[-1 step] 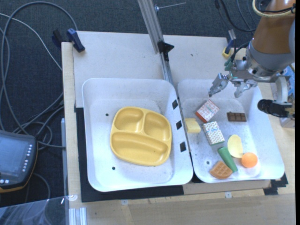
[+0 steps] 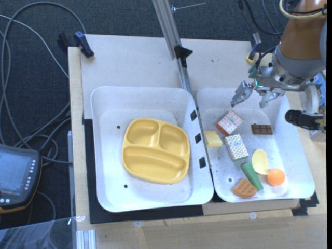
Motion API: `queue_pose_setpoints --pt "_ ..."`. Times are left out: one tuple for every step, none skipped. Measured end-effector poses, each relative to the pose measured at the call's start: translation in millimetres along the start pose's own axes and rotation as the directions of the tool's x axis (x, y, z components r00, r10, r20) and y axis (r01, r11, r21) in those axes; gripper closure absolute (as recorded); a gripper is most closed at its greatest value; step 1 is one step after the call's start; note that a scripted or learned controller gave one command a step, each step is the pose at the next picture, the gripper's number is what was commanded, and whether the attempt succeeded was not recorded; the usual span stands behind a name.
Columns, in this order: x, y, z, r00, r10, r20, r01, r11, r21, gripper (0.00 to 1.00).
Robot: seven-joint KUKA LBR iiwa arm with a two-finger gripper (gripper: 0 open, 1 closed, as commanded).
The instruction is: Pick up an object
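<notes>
My gripper (image 2: 255,98) hangs over the back edge of the right bin (image 2: 306,165), fingers spread open with nothing between them. Below it in that bin lie a red-and-white box (image 2: 229,122), a brown chocolate bar (image 2: 262,129), a pale yellow block (image 2: 212,138), a white patterned box (image 2: 236,147), a yellow slice (image 2: 260,161), a green stick (image 2: 251,175), an orange ball (image 2: 276,177) and a waffle piece (image 2: 245,188). The red-and-white box is the nearest item, just below and left of the fingers.
The left bin (image 2: 104,139) holds a yellow divided plate (image 2: 155,150). A metal pole (image 2: 168,19) rises slantwise behind the bins. Cables and a tablet (image 2: 15,178) lie off the bench to the left. A blue clamp (image 2: 83,43) grips the bench's back left corner.
</notes>
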State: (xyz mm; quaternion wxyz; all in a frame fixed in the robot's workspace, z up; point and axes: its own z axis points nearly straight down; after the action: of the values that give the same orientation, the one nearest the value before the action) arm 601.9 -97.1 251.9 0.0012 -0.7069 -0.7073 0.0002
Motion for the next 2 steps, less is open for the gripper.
queue_pose_setpoints --pt "1.6 -2.8 42.5 1.0 0.001 0.0 -0.001 1.0 0.004 0.0" --pt "8.7 -11.3 92.8 1.0 0.0 0.0 0.0 1.0 0.005 0.0"
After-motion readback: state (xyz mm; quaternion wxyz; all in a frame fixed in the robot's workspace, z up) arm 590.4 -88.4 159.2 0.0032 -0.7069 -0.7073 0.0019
